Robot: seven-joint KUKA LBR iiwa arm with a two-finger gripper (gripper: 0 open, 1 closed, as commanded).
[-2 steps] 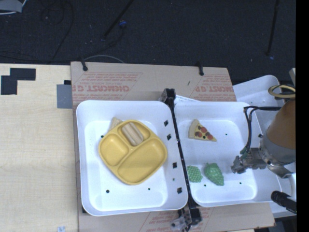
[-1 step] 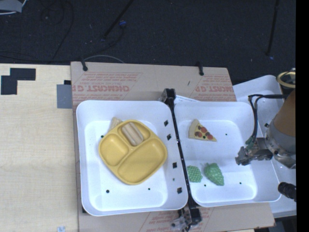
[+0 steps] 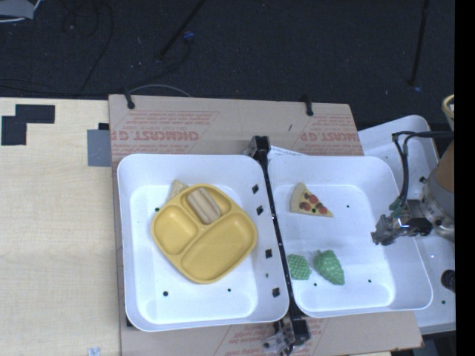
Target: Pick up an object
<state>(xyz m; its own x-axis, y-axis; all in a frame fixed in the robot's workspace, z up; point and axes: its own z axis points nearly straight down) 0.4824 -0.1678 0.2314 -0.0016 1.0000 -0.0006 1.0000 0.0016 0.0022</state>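
Jaws unreadable; gripper [image 3: 387,231] over right bin [image 3: 356,302]

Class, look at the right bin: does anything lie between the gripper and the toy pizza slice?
Nothing visible does. The gripper sits at the right bin's right side, and bare white floor runs from it to the pizza slice. The two green toys lie nearer the front, off that line.

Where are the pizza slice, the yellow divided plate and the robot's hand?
pizza slice [image 3: 310,201]: camera view, centre of its topping.
yellow divided plate [image 3: 217,249]: camera view, floor of its largest compartment.
hand [image 3: 383,233]: camera view, at its fingertips.
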